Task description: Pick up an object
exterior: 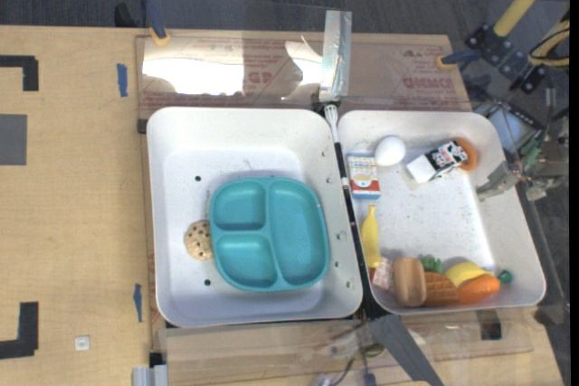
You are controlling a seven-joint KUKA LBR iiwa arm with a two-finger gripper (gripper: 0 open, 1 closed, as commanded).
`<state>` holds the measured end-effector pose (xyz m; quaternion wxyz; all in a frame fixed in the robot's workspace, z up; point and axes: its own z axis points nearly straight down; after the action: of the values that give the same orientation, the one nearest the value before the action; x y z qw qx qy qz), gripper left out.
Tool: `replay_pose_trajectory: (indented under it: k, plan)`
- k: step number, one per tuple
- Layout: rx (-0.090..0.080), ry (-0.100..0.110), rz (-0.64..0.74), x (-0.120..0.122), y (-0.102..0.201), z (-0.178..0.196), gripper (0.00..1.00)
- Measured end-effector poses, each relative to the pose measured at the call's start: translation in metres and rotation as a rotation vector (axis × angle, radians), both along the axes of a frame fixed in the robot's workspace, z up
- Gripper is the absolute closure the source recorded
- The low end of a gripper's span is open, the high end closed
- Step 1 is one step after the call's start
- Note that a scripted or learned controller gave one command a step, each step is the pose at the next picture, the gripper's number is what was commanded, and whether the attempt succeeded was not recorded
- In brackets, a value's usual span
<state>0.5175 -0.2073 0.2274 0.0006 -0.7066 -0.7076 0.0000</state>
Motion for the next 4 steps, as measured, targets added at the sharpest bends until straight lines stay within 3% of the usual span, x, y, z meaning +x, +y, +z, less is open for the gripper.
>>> replay_pose_trajectory:
  k: [1,2,3,4]
  plan:
    - [0.003,0.006,0.012,-0.006,0.057,-0.133,0.0]
    - [-0.002,-0.007,0.029,-0.036,0.093,-0.14,0.0]
    - [-0.002,-0.005,0.163,0.042,0.009,-0.141,0.0]
    - [0.0,0.039,-0.012,0.139,0.033,-0.14,0.0]
